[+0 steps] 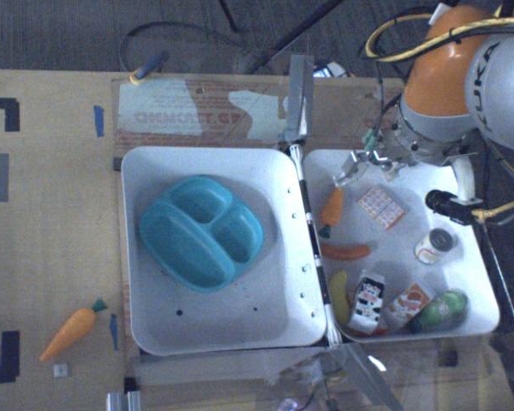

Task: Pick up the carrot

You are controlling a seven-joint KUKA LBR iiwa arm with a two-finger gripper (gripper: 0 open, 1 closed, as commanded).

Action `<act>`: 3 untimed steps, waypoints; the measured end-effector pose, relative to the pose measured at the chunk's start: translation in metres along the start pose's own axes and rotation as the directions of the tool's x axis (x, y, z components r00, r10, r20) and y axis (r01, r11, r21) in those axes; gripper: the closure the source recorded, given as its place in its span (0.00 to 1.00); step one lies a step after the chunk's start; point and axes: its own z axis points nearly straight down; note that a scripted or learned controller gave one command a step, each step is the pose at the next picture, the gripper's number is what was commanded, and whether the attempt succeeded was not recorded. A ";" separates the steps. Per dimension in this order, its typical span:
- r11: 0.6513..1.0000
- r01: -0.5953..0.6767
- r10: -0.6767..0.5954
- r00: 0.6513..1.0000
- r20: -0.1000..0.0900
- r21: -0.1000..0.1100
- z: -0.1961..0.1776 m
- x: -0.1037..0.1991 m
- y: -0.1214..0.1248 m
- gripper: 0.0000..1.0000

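camera view, looking down on two white bins side by side on the table (51,229).
left bin (154,315): one teal divided plate (201,231), lying flat toward the upper left of the bin floor.
right bin (480,306): a carrot (331,206) against the left wall, tilted near upright; an orange-red sausage-like piece (346,251) just below it; a checkered tile block (381,207) near the middle; a small round tin (434,245) to the right; along the lower edge a banana (338,295), a cow-print carton (368,302), an orange packet (407,304) and a green fruit (444,309).
table, lower left, outside the bins: a second carrot (70,332) with green top.
gripper (360,166): at the right bin's upper left, above and just right of the bin's carrot, apart from it; whether the fingers are spread or pressed together, cannot tell.
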 end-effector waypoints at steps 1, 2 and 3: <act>0.965 0.260 -0.260 0.965 0.001 -0.002 0.053 -0.035 0.027 0.00; 0.992 0.130 -0.130 0.992 0.001 -0.002 0.035 -0.047 0.025 0.00; 0.938 0.347 -0.346 0.938 -0.009 0.015 0.101 -0.030 0.023 0.00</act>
